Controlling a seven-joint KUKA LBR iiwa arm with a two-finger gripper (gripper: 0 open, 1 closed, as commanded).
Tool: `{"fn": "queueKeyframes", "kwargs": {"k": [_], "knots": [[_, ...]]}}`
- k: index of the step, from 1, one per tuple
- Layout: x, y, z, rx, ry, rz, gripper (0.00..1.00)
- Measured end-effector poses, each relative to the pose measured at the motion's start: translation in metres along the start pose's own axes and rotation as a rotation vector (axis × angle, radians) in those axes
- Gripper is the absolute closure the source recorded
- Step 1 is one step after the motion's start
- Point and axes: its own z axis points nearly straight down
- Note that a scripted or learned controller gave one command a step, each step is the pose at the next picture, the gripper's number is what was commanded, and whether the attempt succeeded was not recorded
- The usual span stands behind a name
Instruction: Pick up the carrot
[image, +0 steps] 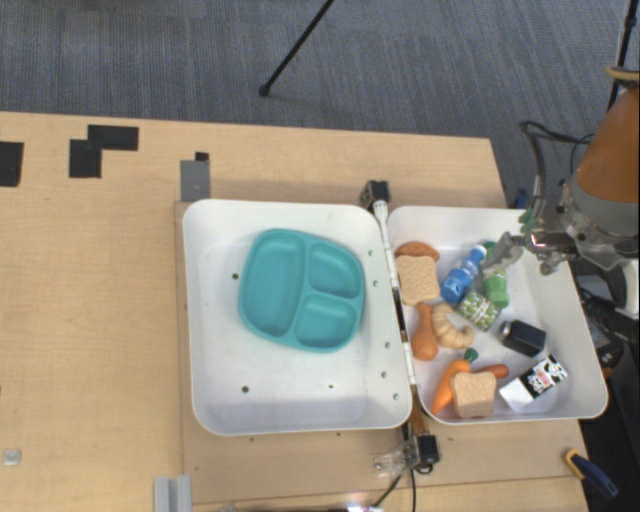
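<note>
The carrot (449, 384) is orange with a small green top. It lies near the front of the right bin (585, 345), with a slice of bread (475, 393) resting partly on it. My gripper (526, 256) hangs over the far right part of that bin, well behind and to the right of the carrot. Its fingers are spread and nothing is between them. One fingertip (500, 253) points towards a blue bottle (460, 279).
The right bin also holds a green can (484, 306), a second bread slice (418, 280), an orange drumstick (425, 336), a croissant (456, 332), a black block (523, 337) and a white carton (541, 379). A teal divided plate (301, 290) sits in the left bin (215, 380).
</note>
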Motion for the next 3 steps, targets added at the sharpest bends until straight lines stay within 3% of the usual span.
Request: {"fn": "queueKeyframes", "kwargs": {"k": [1,2,3], "knots": [[0.049,-0.071,0.062,0.007,0.003,0.152,0.00],[0.048,-0.076,0.137,-0.014,-0.008,0.094,0.00],[0.053,-0.072,0.125,-0.022,-0.003,0.088,1.00]]}}
